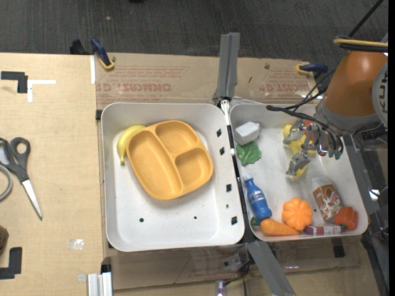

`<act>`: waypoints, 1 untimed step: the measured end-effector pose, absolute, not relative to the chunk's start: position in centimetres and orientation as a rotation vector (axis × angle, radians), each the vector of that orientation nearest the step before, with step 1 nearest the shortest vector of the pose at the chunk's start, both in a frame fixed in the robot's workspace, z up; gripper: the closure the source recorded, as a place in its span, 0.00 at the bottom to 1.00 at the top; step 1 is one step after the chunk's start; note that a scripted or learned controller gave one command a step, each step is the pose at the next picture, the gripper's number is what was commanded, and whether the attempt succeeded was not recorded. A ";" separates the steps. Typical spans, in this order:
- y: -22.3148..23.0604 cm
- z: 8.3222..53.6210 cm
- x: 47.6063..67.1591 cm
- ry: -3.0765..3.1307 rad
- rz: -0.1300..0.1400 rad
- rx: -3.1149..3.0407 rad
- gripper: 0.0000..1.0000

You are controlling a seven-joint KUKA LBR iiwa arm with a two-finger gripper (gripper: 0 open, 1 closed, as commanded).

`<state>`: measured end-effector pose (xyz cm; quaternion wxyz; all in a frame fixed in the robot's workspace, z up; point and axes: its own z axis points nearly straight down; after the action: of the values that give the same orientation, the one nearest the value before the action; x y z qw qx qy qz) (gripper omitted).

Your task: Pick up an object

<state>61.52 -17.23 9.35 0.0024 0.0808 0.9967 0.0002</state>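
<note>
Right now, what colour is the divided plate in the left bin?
Yellow-orange, plain, no pattern: the divided plate, seen clearly in the camera view.

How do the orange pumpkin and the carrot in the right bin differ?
The pumpkin is round and ribbed; the carrot is long and tapered. The pumpkin sits farther from the near wall; the carrot lies flat along that wall, beside the blue bottle. Both are orange and lie in the right bin.

A dark grey carpet floor [185,11] lies beyond the pale wooden bench [49,165].
</note>
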 end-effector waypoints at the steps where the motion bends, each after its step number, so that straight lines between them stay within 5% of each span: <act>1: -17.2 10.5 61.7 3.120 0.000 0.251 1.00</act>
<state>61.70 -17.21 10.46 0.0057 0.0802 0.9968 -0.0001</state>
